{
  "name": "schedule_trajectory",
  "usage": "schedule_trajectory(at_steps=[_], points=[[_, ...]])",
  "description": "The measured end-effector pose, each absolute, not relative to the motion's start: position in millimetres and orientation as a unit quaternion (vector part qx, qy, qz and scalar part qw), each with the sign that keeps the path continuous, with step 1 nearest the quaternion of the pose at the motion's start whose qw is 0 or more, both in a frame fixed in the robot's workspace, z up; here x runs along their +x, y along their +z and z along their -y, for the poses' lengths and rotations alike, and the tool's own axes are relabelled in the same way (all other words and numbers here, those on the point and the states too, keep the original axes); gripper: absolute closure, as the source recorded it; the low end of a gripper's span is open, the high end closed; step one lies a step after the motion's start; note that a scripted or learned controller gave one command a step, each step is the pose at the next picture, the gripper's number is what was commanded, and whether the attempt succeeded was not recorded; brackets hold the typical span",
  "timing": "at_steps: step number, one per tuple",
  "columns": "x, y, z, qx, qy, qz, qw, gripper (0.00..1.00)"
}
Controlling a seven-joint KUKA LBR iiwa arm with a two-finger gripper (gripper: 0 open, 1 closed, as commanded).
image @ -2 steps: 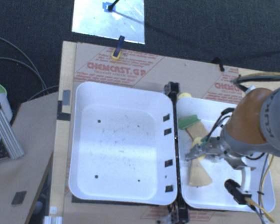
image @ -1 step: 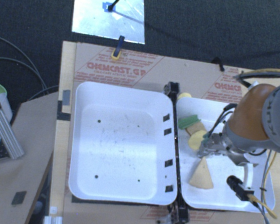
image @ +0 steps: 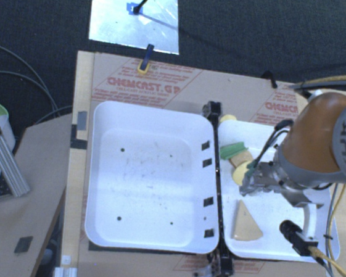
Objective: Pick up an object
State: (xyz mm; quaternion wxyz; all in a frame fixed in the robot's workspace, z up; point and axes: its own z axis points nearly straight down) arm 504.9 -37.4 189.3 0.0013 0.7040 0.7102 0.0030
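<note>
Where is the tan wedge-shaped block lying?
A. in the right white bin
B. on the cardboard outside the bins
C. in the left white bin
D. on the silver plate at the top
A: the tan wedge-shaped block lies on the floor of the right white bin, near its front edge.

One fixed cam, mounted above the bench (image: 167,81), looking down at a slant. Far enough back to take in both white bins: left bin (image: 105,158) sits mid-frame, right bin (image: 272,140) toward the frame's right. Bench's far edge lies toward top of frame, near edge at bottom. Arm (image: 322,139) enters from frame right, partly covering the right bin. Dark floor (image: 38,14) shows beyond the bench, top & left.
</note>
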Motion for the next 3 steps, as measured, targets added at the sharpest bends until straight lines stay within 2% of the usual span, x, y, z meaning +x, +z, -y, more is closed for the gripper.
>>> schedule_trajectory(at_steps=[1, 2, 3], points=[[507.7, 314, -19, 0.703, 0.0074, -0.711, 0.005, 1.00], [486.6, 305, -59, 0.704, 0.0013, -0.710, 0.000, 1.00], [487.9, 408, -87, 0.704, 0.0063, -0.710, 0.003, 1.00]])
